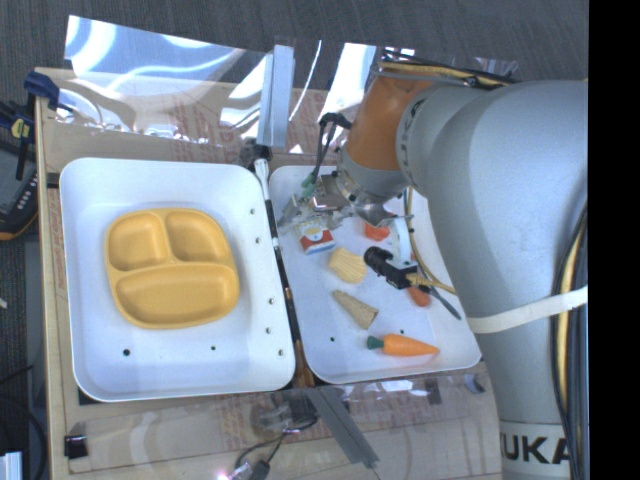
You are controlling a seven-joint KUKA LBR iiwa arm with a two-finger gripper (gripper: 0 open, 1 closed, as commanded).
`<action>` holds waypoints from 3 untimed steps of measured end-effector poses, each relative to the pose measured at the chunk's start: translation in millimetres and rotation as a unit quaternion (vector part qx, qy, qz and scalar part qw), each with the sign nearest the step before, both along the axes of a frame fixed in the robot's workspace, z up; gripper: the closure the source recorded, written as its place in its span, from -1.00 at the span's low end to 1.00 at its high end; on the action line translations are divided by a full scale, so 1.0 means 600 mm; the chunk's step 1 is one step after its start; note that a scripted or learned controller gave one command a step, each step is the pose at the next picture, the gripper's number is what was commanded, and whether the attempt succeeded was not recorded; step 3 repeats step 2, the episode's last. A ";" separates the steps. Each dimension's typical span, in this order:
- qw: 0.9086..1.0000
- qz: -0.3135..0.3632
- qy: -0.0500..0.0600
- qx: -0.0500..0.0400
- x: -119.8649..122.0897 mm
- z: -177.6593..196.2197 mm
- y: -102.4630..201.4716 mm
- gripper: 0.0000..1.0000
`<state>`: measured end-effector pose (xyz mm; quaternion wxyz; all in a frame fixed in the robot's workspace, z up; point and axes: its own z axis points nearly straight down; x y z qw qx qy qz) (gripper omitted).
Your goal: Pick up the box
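Note:
The box is small, with red, white and blue print, and lies in the upper left part of the right bin. My gripper hangs just above and behind the box, near the bin's back left corner. The grey arm with its orange band reaches in from the right and covers the bin's right side. Nothing shows between box and gripper that tells of a hold; the box looks to rest on the bin floor.
Near the box lie a yellow ridged piece, a tan wedge, an orange carrot and two small red pieces. The left bin holds a yellow divided tray.

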<state>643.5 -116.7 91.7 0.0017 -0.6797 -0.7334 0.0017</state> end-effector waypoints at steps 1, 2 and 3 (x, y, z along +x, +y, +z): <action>1.000 0.002 0.001 0.000 0.000 0.017 0.001 1.00; 1.000 0.029 -0.002 0.000 -0.024 0.225 0.077 1.00; 1.000 0.029 -0.002 0.000 -0.024 0.225 0.077 1.00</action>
